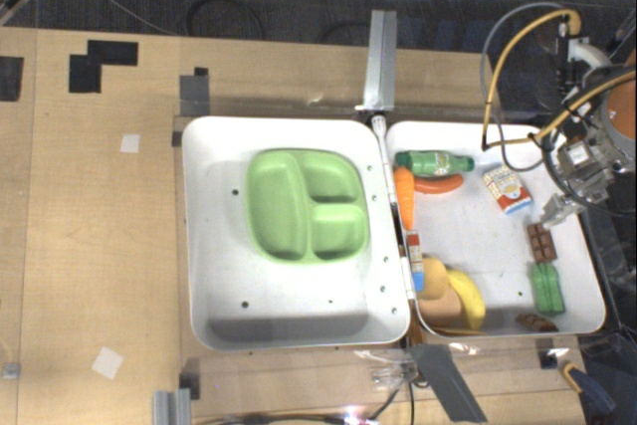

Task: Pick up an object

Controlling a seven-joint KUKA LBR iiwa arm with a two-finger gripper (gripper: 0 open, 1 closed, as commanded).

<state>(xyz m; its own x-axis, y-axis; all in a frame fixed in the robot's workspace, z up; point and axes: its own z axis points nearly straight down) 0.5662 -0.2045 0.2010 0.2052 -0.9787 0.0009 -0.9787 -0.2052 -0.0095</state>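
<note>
The right bin (473, 236) holds several objects. At its back lie a green bottle (434, 161) and an orange carrot (404, 197), and a small white, red and blue carton (506, 188) lies right of them. A brown chocolate bar (540, 242) and a green block (546, 289) lie along the right wall. A yellow banana (466, 298) rests at the front left. My gripper (554, 211) hangs over the bin's right side, just above the far end of the chocolate bar and right of the carton. Nothing is seen in its grasp.
The left bin (214, 214) holds a green divided plate (304, 204). A small brown item (538, 321) lies at the right bin's front edge. Yellow and black cables (508, 65) loop above the right bin's back corner. A metal post (380, 65) stands behind the two bins.
</note>
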